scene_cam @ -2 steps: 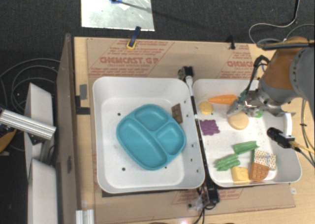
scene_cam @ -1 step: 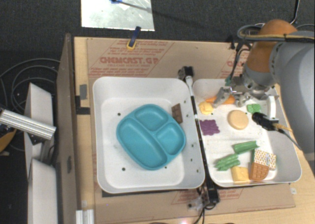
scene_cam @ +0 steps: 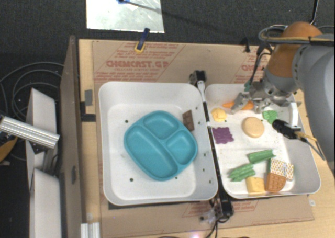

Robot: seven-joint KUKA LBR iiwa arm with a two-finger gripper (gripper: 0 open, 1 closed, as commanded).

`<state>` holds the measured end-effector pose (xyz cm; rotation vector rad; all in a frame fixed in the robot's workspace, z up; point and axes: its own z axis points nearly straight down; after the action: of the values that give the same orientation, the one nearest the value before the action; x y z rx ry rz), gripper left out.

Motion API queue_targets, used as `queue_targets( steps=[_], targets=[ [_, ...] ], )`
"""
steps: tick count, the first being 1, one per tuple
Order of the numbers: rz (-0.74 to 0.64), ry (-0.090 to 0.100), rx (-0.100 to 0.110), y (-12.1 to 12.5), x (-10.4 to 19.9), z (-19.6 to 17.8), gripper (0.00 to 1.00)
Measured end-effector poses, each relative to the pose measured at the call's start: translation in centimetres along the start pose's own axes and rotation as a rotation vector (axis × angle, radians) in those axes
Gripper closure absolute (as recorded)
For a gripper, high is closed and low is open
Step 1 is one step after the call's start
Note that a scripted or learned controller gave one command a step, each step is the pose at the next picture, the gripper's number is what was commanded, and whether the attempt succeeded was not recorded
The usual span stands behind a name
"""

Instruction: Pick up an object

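The right bin (scene_cam: 310, 178) holds several toy foods: an orange piece (scene_cam: 229, 105), a yellow piece (scene_cam: 219, 115), a purple bunch (scene_cam: 223, 135), a beige round bun (scene_cam: 253, 127), a small green piece (scene_cam: 270, 115), two green pods (scene_cam: 260, 155) (scene_cam: 242, 171), a cheese cube (scene_cam: 255, 185) and a waffle (scene_cam: 274, 182). My gripper (scene_cam: 245, 100) is low over the bin's far edge, right beside the orange piece. I cannot see anything held in it. The grey arm with its orange band (scene_cam: 282, 59) reaches in from the upper right.
The left bin (scene_cam: 112, 95) carries a blue divided plate (scene_cam: 160, 144) and a small brown block (scene_cam: 188, 120) by its right wall. A black clamp (scene_cam: 198, 79) sits where the bins meet. A shiny sheet (scene_cam: 124, 1) lies on the dark floor beyond the bench.
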<state>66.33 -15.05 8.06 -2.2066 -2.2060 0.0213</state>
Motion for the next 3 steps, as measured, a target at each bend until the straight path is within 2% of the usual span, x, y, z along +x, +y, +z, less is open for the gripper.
queue_targets(
  steps=[1,2,3],
  targets=[
    [0.003,-0.005,-0.019,-9.0,-1.2,-0.1,0.0],
    [0.002,-0.003,-0.021,-18.0,0.4,0.1,0.0],
    [-0.001,-0.008,-0.029,-15.0,-1.8,0.0,0.0]
  ],
)
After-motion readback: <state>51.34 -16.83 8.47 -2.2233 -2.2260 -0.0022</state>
